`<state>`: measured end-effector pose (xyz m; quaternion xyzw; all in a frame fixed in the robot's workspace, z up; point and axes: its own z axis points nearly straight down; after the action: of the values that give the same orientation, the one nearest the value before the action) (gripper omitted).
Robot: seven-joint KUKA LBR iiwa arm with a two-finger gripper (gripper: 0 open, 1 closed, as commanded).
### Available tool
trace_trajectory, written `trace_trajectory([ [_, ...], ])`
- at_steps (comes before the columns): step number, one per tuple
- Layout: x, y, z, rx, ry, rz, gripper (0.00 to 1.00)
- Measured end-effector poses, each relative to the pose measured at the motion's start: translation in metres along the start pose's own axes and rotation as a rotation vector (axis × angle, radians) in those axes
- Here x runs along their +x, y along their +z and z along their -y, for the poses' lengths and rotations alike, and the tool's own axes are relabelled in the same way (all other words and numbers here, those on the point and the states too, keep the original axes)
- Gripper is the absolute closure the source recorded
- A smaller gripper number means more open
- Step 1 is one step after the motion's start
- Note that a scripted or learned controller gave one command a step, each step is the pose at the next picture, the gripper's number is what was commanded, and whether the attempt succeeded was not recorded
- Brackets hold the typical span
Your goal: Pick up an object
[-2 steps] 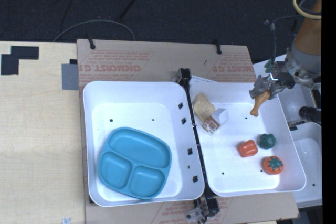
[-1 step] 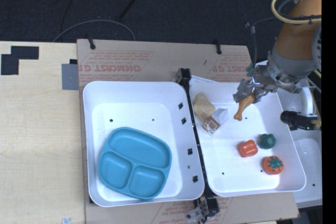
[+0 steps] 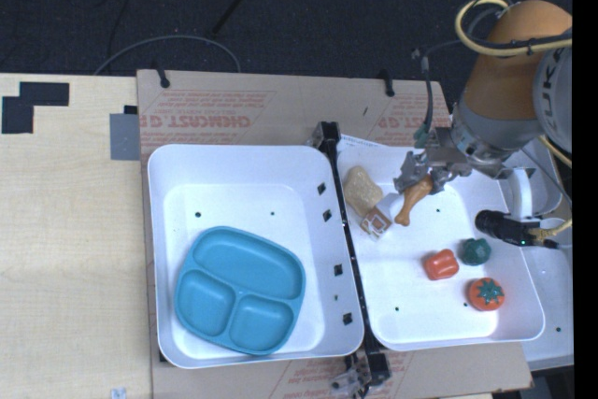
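Nearest the camera, well to the near side of the pincer and across the divider from it, a blue divided plate lies in the left bin. Also on the pincer's near side, but toward the arm, an orange tomato-like toy sits close to the near wall of the right bin. A step farther back, a red-orange toy and a dark green one lie just beside each other, with bare bin floor between them and the pincer.

Then comes the likely target, a tan bone-shaped toy. It lies aslant, its far end right at the pincer's tip and its near end pointing toward the divider. From this slant I cannot tell whether the pincer is open or closed on it. The toy seems to rest on the floor, so I judge the step to be the grasp itself, not yet a lift.

On the pincer's divider side, a small brown-and-white box lies just beside the bone's near end. A tan bread-like lump lies a little farther back.

The next move calls for a firm hold and a straight rise; held by one end, the bone may swing or slip. Room is best upward. The divider side is crowded, and the far wall stands close behind the pincer.
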<state>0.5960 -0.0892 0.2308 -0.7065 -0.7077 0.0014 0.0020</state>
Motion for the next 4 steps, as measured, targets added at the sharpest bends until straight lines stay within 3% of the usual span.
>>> trace_trajectory([
  [3,0.149,-0.017,0.051,0.002,-0.003,-0.001,1.0],
  [4,0.191,-0.003,0.07,0.002,-0.002,0.001,1.0],
])
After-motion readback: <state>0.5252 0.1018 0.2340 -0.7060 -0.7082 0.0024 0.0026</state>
